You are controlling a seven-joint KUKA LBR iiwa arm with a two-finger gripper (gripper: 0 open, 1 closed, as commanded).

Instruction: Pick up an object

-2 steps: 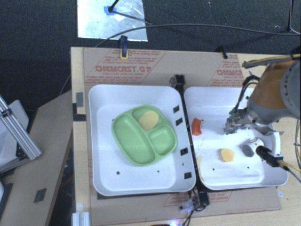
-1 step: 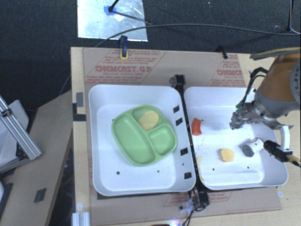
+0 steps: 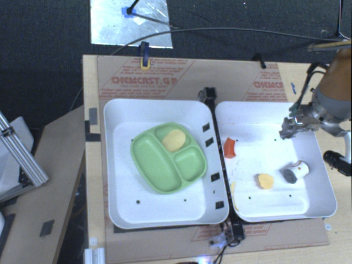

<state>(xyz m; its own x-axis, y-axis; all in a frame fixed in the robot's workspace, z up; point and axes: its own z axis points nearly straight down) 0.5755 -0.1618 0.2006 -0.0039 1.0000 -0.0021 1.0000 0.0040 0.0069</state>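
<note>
The light is bright and even, coming from above. The two white bins (image 3: 165,110) look almost overexposed, with soft, weak shadows under their rims. A shiny foil sheet (image 3: 130,15) at the upper left gives glare. The arm (image 3: 330,92) at the right edge looks slightly blurred.

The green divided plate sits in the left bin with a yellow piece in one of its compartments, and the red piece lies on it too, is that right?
Not quite. The red piece is not on the green divided plate; the camera view shows it in the right bin, by its left wall. The yellow piece does sit in a plate compartment in the left bin.
</note>
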